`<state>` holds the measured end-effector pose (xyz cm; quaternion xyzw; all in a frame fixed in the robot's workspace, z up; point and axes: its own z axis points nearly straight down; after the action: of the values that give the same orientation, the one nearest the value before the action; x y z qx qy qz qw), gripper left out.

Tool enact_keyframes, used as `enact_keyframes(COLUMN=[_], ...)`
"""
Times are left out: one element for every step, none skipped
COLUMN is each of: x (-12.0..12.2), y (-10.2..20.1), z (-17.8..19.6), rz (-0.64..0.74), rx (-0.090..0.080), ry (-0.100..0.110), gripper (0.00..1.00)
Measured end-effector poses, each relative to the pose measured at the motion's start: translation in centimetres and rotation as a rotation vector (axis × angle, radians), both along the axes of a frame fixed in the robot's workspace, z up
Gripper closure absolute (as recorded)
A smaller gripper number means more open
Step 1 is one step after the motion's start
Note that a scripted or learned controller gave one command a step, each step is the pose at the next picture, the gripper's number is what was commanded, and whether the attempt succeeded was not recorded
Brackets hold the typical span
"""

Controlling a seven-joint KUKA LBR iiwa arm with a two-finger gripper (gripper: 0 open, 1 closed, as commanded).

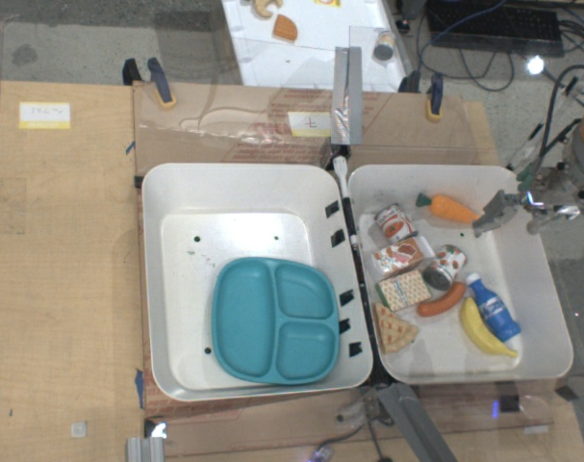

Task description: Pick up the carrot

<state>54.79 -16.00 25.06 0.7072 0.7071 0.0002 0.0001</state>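
Gripper sits low at the right side of the right bin, tip pointing left toward the carrot; can't tell how wide it is set, too small and blurred at this angle. Nothing visibly pinched. The carrot lies in the upper part of the right bin, orange body with green stub on its left end, long axis roughly left-right, slightly tilted down to the right. Its right end is just beside or touching the gripper tip, can't tell which. Judged step: approach, grasp not made yet. To do it well: centre over the thick middle of the carrot, not the tapered end, and close across the short axis so it doesn't squirt out. The round body may roll, so come straight down. A small can lies near on the left, apart from the carrot; packets below it, then sausage, banana and blue bottle lower down, all well clear. The bin wall behind the carrot is close, so mind it on descent. Left bin holds a teal divided plate, not relevant.
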Motion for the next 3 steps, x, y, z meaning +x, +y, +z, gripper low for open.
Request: enact_keyframes(x=[8.6,9.2,10.9], y=[-0.3,1.1,-3.3], z=[-4.1,-15.8,-16.0], rz=[-0.220,0.008,-0.162], rx=[-0.002,-0.001,0.007], ry=[-0.002,-0.002,0.015], gripper=[0.00,0.00,0.00])
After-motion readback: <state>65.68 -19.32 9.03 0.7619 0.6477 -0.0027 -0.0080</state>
